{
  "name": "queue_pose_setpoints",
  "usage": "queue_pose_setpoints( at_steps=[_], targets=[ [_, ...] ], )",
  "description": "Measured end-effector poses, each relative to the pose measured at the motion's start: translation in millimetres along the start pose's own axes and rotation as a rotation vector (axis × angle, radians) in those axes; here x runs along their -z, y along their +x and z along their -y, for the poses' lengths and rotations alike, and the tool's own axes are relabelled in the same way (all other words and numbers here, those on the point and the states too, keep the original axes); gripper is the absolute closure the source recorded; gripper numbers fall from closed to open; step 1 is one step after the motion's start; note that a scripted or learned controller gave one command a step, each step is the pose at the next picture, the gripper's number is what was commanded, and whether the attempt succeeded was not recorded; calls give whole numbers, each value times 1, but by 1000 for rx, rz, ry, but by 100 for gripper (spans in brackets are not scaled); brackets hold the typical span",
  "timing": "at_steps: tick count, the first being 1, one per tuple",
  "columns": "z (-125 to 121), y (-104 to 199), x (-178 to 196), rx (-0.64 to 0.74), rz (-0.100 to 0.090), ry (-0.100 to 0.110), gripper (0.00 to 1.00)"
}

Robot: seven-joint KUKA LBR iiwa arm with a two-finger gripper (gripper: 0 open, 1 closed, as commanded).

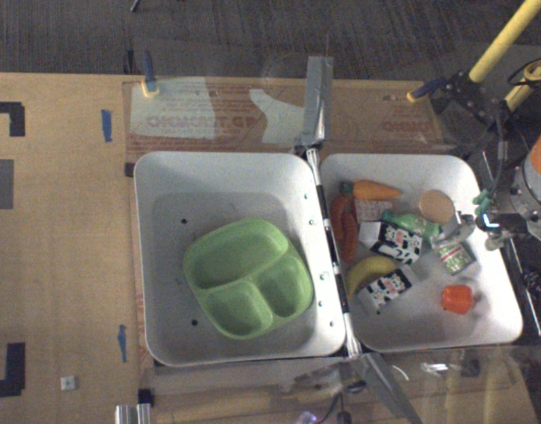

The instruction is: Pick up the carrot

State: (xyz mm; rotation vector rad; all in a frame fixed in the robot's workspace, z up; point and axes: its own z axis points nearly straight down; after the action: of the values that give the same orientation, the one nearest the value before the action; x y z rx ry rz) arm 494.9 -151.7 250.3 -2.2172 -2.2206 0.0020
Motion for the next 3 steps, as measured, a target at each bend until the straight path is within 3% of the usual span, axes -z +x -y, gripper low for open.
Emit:
queue_pose_setpoints(
  at_steps=[1, 2, 3],
  targets=[
    [-64, 51, -68, 133, 1, -2, 0],
    [-86, 35, -100, 103, 2, -5, 0],
    [-151, 42, -156, 69, 4, -18, 0]
  ],
)
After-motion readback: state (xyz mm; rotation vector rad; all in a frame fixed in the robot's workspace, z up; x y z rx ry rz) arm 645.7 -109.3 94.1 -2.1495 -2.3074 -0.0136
